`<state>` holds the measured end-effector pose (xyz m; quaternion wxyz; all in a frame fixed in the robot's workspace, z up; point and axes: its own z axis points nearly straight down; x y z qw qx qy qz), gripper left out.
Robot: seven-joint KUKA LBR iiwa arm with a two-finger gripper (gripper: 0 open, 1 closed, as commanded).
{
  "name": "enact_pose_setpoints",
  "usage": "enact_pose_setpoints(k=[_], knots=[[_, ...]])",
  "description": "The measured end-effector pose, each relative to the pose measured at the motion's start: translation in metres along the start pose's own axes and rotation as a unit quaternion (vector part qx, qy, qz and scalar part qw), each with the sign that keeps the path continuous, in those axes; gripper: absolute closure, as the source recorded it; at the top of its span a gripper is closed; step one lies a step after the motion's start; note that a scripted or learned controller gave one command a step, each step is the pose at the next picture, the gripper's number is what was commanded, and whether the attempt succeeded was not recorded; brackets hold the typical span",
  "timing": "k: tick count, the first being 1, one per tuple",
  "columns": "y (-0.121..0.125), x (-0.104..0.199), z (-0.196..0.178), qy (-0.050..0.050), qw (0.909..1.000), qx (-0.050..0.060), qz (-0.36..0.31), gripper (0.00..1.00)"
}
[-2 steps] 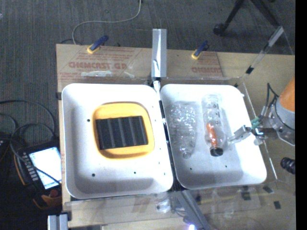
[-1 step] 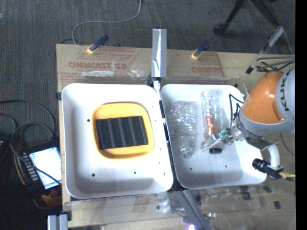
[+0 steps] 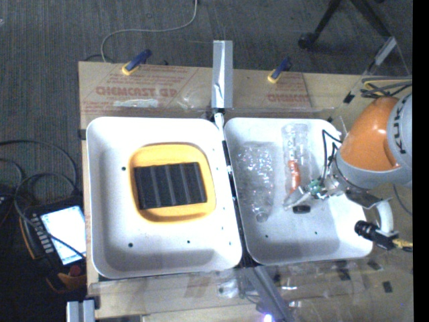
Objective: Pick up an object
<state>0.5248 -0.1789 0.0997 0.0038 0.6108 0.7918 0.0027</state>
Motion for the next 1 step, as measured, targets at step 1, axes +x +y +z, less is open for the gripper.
enact_pose_setpoints(k=[1], knots=[[0.0254,0.0349,-0.0751,0.001,0.9957,0.005,0.092,1.00]])
